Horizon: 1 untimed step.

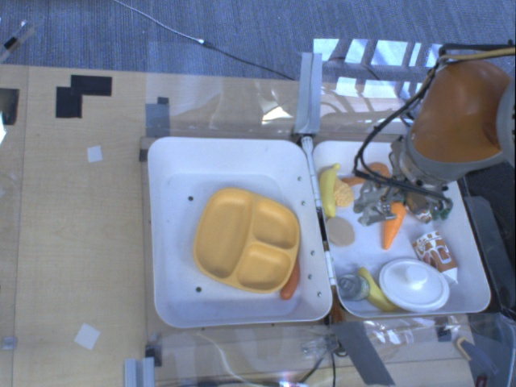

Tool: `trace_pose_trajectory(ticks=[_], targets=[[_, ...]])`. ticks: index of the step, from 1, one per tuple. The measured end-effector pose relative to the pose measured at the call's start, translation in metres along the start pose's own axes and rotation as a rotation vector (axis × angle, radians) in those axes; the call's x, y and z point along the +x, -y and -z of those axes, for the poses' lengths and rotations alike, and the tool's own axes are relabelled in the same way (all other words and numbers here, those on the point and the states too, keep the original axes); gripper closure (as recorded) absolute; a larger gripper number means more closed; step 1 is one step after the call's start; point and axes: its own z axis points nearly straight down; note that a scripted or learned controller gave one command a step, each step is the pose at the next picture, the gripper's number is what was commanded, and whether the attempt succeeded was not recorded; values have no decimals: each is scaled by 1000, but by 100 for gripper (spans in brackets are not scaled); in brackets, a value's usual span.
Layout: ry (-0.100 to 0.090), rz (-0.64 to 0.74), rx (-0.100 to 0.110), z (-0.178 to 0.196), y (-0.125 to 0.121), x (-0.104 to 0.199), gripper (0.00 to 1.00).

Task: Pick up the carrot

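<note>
The carrot (391,228) is a short orange cone lying in the middle of the right white bin (476,293), pointed end toward the front. My gripper (401,206) hangs right over the carrot's thick end, under the arm's orange band (459,111). Its fingers (369,210) look spread open, with the carrot's top between them and the rest of the carrot lying on the bin floor.
Around the carrot lie a banana (328,188), a tan disc (341,233), a snack packet (435,251), a white round lid (414,284) and a second banana (374,290). The left bin (173,176) holds a yellow divided plate (246,239) with a reddish-orange stick (290,281) at its edge.
</note>
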Motion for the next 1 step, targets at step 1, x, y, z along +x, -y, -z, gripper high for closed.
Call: trace_pose_trajectory(ticks=[1], targets=[[-15,330,-5,-86,50,-19,100]])
